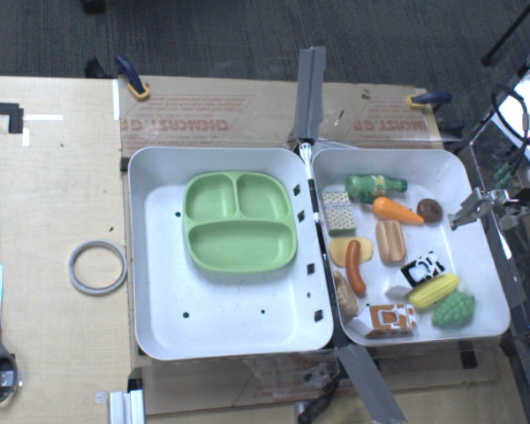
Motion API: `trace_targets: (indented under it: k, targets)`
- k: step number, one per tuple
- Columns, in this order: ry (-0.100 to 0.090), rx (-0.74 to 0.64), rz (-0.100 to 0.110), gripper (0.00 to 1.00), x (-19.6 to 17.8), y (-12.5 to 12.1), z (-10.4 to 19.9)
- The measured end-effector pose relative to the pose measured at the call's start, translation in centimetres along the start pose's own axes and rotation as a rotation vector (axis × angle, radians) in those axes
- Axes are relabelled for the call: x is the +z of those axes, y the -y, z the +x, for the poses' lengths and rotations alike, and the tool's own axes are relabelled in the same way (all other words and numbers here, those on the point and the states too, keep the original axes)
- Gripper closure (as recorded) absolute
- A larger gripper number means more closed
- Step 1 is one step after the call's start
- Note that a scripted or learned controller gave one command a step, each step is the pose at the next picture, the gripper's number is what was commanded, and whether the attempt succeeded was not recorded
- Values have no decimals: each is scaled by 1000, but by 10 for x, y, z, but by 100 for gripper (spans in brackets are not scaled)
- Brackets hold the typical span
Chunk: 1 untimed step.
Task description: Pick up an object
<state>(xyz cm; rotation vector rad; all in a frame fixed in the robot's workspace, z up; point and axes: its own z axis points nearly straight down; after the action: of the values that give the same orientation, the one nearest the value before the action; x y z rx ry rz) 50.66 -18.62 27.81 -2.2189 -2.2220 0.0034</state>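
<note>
Nothing is being lifted yet; toy food is lying in the right bin (459,170); end effector (473,210) state untellable.

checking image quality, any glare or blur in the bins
Camera view: even light, soft shadows; mild glare on the white walls of the right bin; green plate and carrot fairly sharp; gripper at the right edge is dim and hard to read.
</note>
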Motion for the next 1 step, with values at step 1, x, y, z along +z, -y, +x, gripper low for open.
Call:
trace_targets:
  k: [1]
  targets:
    - [-1, 292, 2, 0, 109, -53, 21]
